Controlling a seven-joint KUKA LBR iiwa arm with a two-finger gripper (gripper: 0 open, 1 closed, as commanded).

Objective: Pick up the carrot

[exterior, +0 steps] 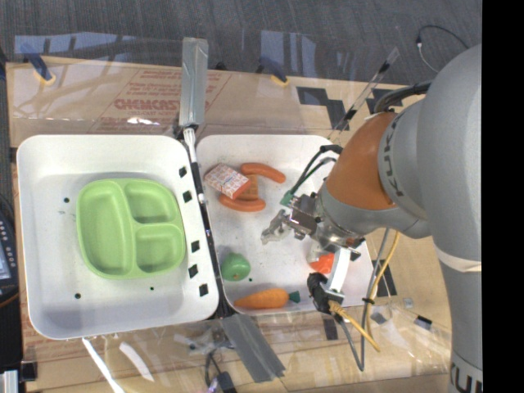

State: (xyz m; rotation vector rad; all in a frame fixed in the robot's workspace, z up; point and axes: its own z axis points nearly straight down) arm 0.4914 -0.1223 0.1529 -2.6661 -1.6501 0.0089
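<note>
The carrot (264,300), orange with a small green top at its right end, lies flat along the near wall of the right bin (270,150). My gripper (280,226) hangs over the middle of that bin, up and slightly right of the carrot and clearly apart from it. The grey arm with its orange band (368,166) comes in from the right and covers the bin's right side. I see nothing held at the gripper's tip.
A green round fruit (236,266) sits just above the carrot's left end. Two red sausages (262,172) (241,205) and a small printed box (227,181) lie at the back. A red-orange item (323,262) peeks out under the wrist. The left bin (41,219) holds a green divided plate (131,226).
</note>
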